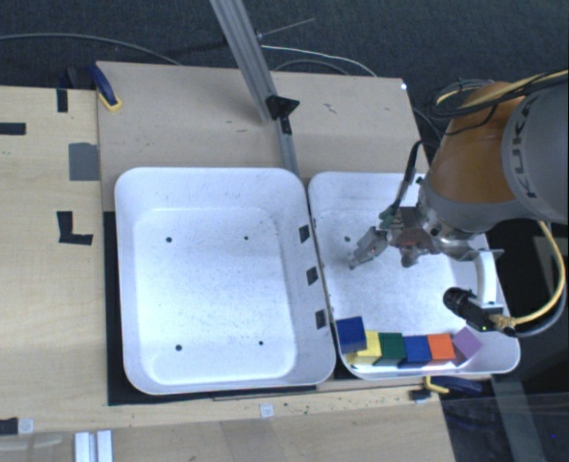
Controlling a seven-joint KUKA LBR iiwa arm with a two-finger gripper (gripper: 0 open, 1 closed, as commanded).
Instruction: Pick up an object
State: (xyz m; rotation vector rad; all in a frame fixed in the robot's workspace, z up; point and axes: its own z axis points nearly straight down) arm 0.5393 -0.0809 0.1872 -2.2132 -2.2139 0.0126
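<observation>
I see the blocks (404,346) lined up along the near wall of the right bin (361,200), their row running left to right: blue (350,332) on yellow (366,353), then green (391,346), blue, orange (441,346) and purple (467,342). The gripper (366,250) hangs over the bin's middle, well apart from them, holding nothing; I cannot tell its spread. Both bins, including the left bin (207,277), sit on a pale wooden bench (34,258) above dark carpet.

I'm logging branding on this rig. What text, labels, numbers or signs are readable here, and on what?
"KU": large dark letters on the grey arm at the right edge, cut off by the frame.
Nothing else is readable: the blocks, both bins and the bench bear no legible text; the bench's black tape marks are shapes, not letters.
</observation>
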